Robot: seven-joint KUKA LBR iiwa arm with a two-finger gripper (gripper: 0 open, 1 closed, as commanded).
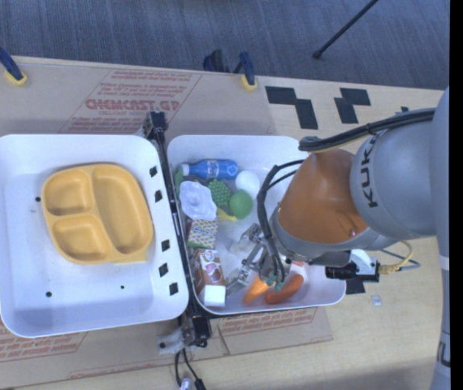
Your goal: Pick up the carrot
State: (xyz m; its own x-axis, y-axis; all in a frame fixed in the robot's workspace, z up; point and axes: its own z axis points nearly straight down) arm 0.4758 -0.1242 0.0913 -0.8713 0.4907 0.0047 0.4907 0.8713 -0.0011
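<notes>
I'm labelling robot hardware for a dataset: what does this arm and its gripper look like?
The arm is a bulky grey casing with rounded links, a broad orange band above the wrist and dark KUKA lettering on its side. Black cables loop along it. The gripper is a small metallic silver assembly with thin parts.

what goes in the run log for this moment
arm over right bin | gripper above carrot | carrot in bin

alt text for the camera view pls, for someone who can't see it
The arm's gripper reaches down into the right bin, just above an orange carrot among cluttered small items. The left bin holds a yellow divided tray.
</notes>
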